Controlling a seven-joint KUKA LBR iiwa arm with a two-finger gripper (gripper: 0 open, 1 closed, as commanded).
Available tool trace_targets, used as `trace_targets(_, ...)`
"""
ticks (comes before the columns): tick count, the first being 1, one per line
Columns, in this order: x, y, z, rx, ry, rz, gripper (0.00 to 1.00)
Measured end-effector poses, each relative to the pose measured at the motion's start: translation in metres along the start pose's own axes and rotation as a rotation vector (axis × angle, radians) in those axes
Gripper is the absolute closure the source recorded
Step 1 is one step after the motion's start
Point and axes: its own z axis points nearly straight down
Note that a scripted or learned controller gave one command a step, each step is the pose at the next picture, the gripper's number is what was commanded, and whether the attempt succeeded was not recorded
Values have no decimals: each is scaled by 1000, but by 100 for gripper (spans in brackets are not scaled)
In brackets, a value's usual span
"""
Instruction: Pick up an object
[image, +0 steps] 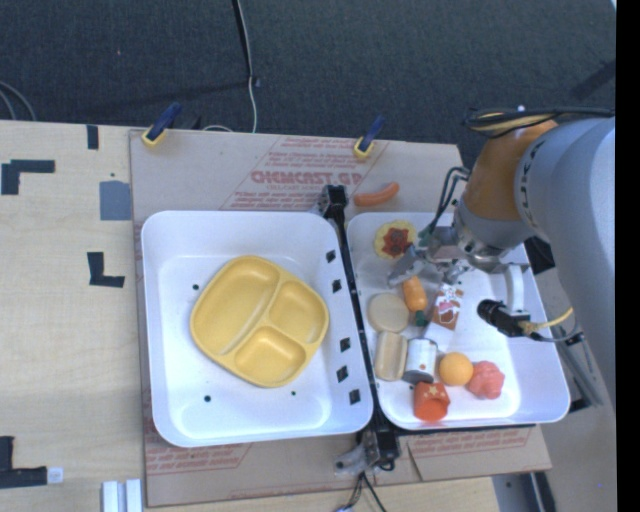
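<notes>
Gripper (432, 262): it is low over the far part of the right bin (545, 385), under the grey wrist with the orange band; I cannot tell its state, because the metal parts are small and mixed together in the camera view.
Nearest thing: a small orange piece (414, 294), like a toy carrot, stands just below the gripper, near it or maybe touching; nothing is clearly held.
How it will handle: I judge it light, stiff plastic with a smooth and a little slippery skin; it is narrow, so a grasp across its short side at the middle looks best.
Neighbours of it: a red and white packet (447, 309) is just beside it on the right, and a pale round disc (389, 312) just beside on the left, so there is little free room.
Other choices: an orange ball (455, 369), a pink lump (486, 379) and a red toy pepper (431, 401) lie at the near side; the ball may roll away, the lump looks softer.
Further out: a round piece with red topping (395, 239) is at the far wall.
Left bin (165, 300): it holds a yellow divided tray (260, 319), which is wide and flat and hard to pinch.
</notes>
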Motion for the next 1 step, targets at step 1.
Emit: trace_targets(1,47,-44,4,-16,-6,-1,0)
